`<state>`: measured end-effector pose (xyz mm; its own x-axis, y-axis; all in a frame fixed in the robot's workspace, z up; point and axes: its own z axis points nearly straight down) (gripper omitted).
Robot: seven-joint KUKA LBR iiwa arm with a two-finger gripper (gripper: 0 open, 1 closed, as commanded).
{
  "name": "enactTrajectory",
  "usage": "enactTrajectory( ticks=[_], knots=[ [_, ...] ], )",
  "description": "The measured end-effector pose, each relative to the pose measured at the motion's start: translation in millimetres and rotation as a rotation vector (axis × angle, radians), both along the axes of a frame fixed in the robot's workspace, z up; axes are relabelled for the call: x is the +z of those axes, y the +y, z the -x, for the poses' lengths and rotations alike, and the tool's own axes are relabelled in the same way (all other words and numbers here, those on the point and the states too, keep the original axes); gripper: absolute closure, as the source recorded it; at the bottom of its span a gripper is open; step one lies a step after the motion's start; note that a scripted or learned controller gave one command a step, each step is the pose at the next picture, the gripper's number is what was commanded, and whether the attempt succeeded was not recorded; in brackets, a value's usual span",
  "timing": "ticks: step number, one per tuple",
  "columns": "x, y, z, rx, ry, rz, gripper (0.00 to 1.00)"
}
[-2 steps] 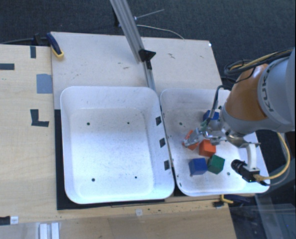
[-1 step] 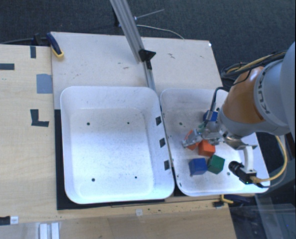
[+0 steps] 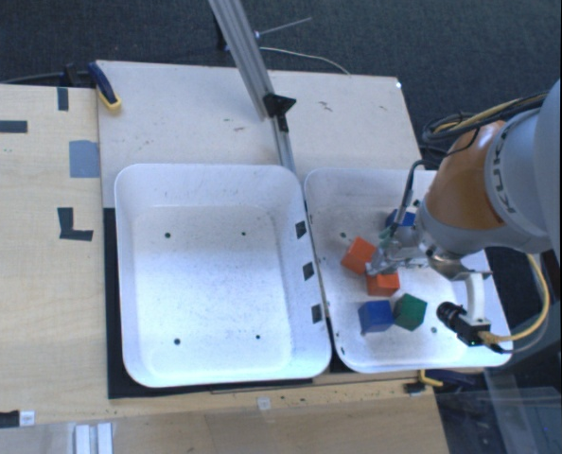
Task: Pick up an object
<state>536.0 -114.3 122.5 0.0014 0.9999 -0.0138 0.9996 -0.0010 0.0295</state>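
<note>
- Two shallow white plastic bins sit side by side on the bench; the right bin [image 3: 357, 348] serves as the landmark for everything below.
- Nearest the camera, toward that bin's front wall, a blue cube [image 3: 376, 316] lies just beside a green cube [image 3: 411, 311], the green one on the blue one's right.
- Just behind the blue cube sits a small orange block [image 3: 384, 284], directly under the gripper.
- A second orange block [image 3: 359, 254], tilted, lies a little farther back and to the left, near the bin's middle.
- The two-finger gripper [image 3: 388, 265] hangs low over the bin's middle, between and touching close on both orange blocks; how wide its claw stands, and whether it has hold of either block, cannot be told.
- The grey arm with its orange band [image 3: 461, 197] reaches in over the bin's right wall.
- The left bin [image 3: 130, 282] adjoins the right bin's left wall.
- Beyond the right bin's back wall, a slanted metal rail [image 3: 248, 50] rises across the bench.
</note>
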Motion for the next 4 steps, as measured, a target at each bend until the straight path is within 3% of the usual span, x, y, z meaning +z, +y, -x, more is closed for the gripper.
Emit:
enactTrajectory(
  ticks=[1, 2, 3, 4],
  knots=[
    [-0.6, 0.1, 0.1, 0.000, 0.000, 0.000, 0.00],
    [-10.1, 4.5, -8.7, 0.002, 0.001, -0.003, 0.00],
    [0.2, 5.2, -10.0, 0.003, -0.003, -0.002, 1.00],
    [-0.3, 5.3, -9.9, 0.003, -0.002, -0.002, 0.00]
  ],
)
